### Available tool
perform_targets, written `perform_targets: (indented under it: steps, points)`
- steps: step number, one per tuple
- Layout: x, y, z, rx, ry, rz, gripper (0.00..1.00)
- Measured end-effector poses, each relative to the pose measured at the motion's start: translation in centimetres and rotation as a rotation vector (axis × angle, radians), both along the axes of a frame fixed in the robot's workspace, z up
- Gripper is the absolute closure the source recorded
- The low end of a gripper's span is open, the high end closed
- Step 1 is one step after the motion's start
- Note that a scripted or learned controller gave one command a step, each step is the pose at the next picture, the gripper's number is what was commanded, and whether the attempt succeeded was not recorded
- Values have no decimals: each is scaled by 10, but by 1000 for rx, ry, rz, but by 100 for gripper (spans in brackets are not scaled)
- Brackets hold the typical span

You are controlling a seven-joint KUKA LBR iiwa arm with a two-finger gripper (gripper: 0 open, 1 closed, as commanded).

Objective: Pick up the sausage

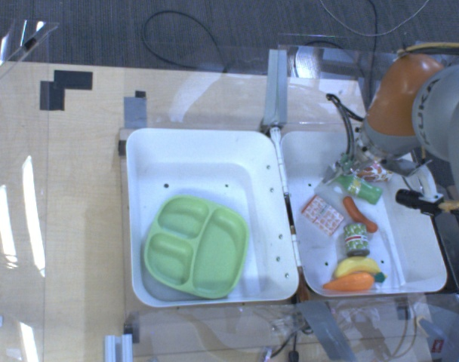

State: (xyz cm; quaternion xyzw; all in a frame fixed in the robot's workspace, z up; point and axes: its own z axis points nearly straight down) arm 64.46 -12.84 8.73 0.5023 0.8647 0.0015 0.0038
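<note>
Nearest the camera, at the front of the right-hand bin [418, 281], lie an orange carrot [350, 282] and a yellow banana [358, 265], touching one another and well forward of the gripper [355, 163]. Just behind them stands a small green-labelled can [356, 239], and to its left lies a flat red-and-white checked packet [321, 214].

The sausage [359, 213], reddish-orange and lying on a slant, rests just in front of the gripper and a little to its right, between the can and a green-and-red wrapped item [364, 181]. That item sits almost directly under the wrist, nearer to the gripper than the sausage is.

The arm [411, 104] hangs low over the back of the right-hand bin. I cannot tell how the gripper is set: the wrist and the clutter below it hide that part.

In the left-hand bin [177, 157], well to the gripper's left, lies a green divided tray [197, 247], clear of the work.

My judgement of the risks: the gripper seems to be over the wrapped item rather than the sausage, so a straight descent could close on the wrong thing. The sausage is also hemmed in, with the can close at its front end and the wrapper at its back, so a descent could strike or knock either aside. Being round and smooth-looking, it may roll or slip out if gripped off-centre or along its length.
</note>
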Motion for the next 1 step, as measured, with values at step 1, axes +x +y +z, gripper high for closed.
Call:
perform_targets:
  steps: [1]
  points:
    - [-82,-77,32,-2,1,93,100]
